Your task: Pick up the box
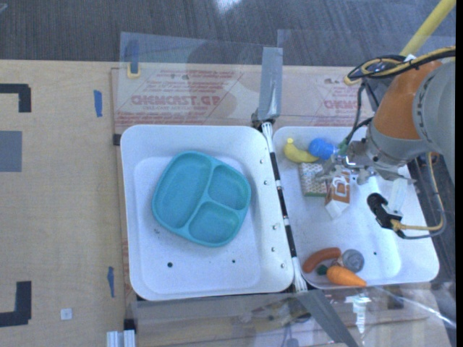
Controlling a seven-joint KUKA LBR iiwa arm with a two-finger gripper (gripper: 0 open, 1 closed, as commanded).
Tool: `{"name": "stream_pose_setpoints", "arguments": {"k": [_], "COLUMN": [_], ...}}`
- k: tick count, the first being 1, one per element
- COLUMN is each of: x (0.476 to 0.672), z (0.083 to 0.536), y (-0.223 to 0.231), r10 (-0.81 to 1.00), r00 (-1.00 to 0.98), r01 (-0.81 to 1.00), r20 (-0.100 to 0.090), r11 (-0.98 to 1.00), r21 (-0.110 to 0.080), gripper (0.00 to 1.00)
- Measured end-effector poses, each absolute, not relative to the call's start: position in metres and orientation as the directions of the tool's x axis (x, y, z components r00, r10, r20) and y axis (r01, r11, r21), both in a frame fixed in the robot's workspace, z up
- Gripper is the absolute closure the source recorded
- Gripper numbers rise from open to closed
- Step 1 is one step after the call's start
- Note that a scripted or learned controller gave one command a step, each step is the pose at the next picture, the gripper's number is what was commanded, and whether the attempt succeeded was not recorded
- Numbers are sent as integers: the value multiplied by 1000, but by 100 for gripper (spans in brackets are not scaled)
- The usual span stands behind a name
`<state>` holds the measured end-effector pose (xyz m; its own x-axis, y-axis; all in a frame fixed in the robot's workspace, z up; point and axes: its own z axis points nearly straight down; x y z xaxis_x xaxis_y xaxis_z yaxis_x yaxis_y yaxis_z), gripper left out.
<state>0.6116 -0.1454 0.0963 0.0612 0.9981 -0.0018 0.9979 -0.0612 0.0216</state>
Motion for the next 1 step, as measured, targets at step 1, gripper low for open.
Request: {"name": "stream_pose_setpoints", "arguments": {"k": [1], "x": [611], "z": [96], "y": [-94], "r10": [1000], "r00": [-14], "r01": [1000], "r20": [-6], "r11": [14], "r21": [23], "gripper": [0]}}
